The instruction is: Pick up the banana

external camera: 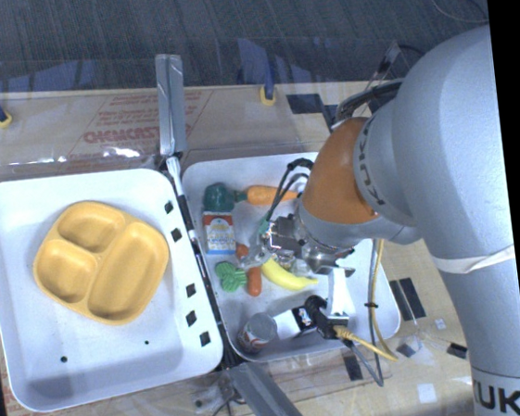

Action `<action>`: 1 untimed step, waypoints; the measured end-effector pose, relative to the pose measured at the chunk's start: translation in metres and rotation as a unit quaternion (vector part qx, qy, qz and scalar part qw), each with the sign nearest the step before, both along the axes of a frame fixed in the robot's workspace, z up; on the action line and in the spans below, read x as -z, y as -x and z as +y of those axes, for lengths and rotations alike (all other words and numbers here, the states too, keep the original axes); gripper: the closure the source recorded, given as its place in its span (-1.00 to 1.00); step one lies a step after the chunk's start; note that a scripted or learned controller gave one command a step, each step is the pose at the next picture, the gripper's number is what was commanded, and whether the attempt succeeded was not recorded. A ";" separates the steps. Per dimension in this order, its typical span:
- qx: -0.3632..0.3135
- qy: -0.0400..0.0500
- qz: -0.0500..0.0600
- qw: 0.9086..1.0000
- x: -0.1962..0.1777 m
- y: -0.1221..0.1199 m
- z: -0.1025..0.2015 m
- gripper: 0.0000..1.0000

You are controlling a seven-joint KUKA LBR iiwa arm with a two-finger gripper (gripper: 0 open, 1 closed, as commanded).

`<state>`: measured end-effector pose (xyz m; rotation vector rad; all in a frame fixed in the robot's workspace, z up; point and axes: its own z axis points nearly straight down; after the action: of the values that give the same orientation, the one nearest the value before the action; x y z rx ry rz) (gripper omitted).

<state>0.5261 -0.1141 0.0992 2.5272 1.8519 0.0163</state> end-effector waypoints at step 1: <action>-0.002 0.001 0.000 1.000 -0.011 0.000 0.000 1.00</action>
<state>0.5265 -0.1145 0.1097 2.5223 1.8565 0.0152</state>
